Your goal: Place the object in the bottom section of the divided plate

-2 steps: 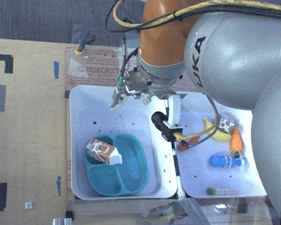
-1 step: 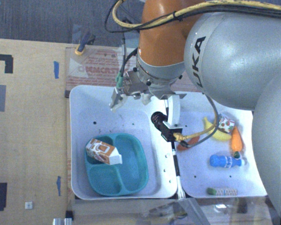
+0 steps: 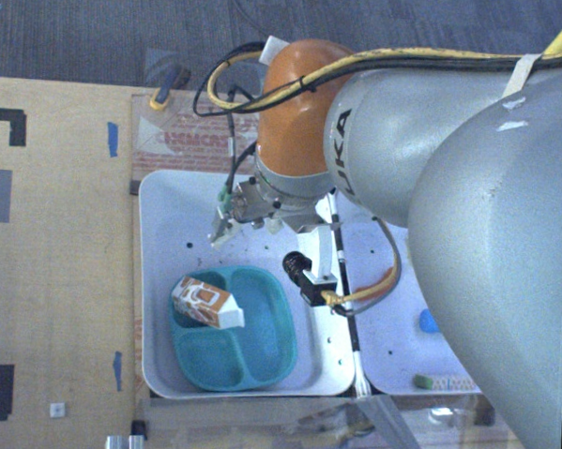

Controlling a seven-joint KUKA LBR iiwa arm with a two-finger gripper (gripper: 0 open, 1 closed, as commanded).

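Note:
A teal divided plate (image 3: 256, 349) lies in the left white bin (image 3: 169, 213), toward its near side. A small orange and white carton (image 3: 206, 303) rests tilted on the plate's upper left part, over the divider and rim. My gripper (image 3: 223, 227) hangs above the bin floor just beyond the plate's far edge, up and slightly right of the carton, and apart from it. Nothing shows between its fingertips.
The right bin (image 3: 396, 366) holds a small blue object (image 3: 429, 321) and a small green piece (image 3: 423, 380). The arm's bulk covers most of that bin. The bench's wooden top (image 3: 54, 254) lies to the left, with blue tape marks.

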